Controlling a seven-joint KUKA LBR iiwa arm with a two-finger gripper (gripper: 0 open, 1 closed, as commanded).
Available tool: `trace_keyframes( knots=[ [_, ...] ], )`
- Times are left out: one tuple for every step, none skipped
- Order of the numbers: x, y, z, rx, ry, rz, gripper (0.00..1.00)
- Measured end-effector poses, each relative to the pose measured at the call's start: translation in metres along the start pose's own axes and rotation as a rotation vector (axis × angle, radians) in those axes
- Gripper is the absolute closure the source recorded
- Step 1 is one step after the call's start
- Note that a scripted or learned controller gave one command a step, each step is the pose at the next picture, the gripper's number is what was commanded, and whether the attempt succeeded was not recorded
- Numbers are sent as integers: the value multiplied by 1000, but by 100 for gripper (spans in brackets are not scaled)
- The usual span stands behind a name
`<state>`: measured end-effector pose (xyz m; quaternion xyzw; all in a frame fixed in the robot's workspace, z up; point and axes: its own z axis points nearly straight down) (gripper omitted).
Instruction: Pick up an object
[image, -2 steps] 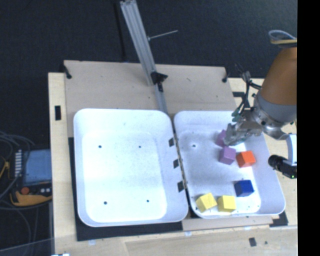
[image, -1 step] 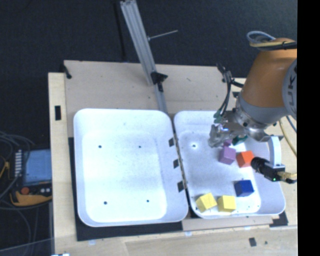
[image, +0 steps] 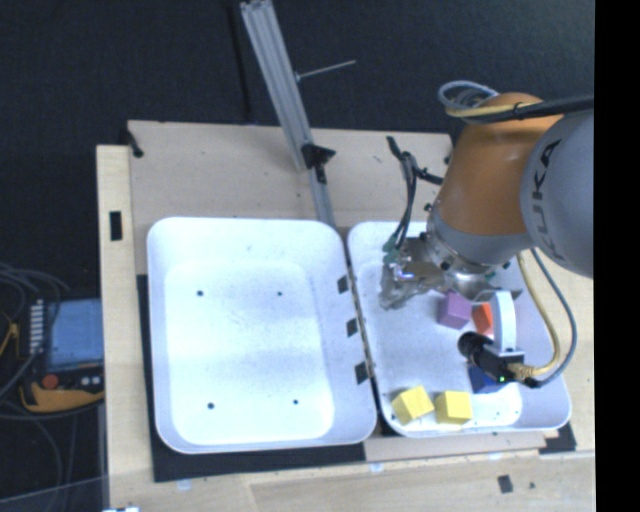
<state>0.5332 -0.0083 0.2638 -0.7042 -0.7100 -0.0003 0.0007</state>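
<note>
The left bin (image: 245, 330) sits bare white beside the right bin (image: 425, 345), and all the loose things lie in the right one. Going across, two yellow blocks (image: 432, 405) rest side by side at the near edge of the right bin, well below the gripper (image: 398, 288), which hangs low over the bin's upper left part. How far its fingers are apart I cannot tell, since the metal there blurs into the wrist, and nothing shows between them. Just to the right of the gripper lies a purple block (image: 455, 309), touching or nearly touching an orange piece (image: 483, 318) on its far side. The purple block looks the nearest pick, so the move likely turns on a short shift rightward and slightly toward the near edge.
</note>
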Motion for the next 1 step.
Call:
trace_keyframes(
  knots=[
    [53, -9, 21, 1, 0, 0, 100]
  ],
)
